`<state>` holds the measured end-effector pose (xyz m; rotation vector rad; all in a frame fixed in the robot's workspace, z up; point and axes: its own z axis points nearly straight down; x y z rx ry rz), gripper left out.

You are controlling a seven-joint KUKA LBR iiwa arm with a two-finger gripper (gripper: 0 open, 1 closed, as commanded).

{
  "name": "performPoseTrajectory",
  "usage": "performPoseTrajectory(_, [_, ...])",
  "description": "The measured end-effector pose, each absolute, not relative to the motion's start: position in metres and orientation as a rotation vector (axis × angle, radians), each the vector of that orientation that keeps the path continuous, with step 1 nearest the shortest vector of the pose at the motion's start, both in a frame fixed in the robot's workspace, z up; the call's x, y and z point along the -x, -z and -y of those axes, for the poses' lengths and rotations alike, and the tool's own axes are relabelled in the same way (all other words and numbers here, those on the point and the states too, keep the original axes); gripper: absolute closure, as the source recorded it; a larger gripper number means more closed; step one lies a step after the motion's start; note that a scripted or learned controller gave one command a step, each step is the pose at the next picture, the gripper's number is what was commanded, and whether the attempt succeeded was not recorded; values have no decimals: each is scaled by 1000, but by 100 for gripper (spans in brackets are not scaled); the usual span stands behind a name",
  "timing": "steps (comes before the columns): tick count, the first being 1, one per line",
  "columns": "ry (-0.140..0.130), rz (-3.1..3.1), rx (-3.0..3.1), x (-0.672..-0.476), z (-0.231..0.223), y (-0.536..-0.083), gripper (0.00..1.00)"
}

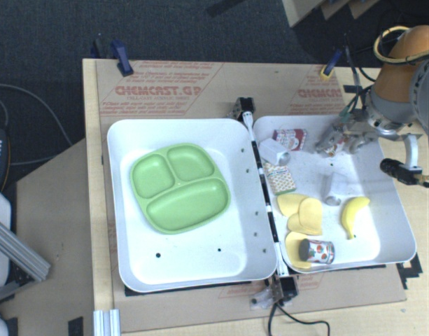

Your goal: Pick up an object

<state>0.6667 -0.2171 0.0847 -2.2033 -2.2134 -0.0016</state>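
gripper blurred above right bin

The grey arm with an orange band is cut off by the right edge. Its two-finger gripper is blurred, its finger spacing unreadable. A small red-and-white can hides part of a pale yellow chip.

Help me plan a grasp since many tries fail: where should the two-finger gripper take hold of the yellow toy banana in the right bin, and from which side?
Grip the yellow toy banana across its thick middle, coming straight down from above. It lies flat and apart from the other items, its long axis running roughly up-down in the view, so the fingers would probably close best from its left and right flanks, where bare right bin floor leaves room.
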Motion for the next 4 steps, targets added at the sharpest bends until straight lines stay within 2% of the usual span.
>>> performPoseTrajectory(1, [-6, 2217, 2217, -665, 210, -84, 0])
performPoseTrajectory(2, [-14, 2215, 2215, -664, 211, -93, 100])
performPoseTrajectory(3, [0, 2222, 2219, -667, 165, -129, 100])
performPoseTrajectory(4, [1, 2224, 2223, -667, 175, -158, 100])
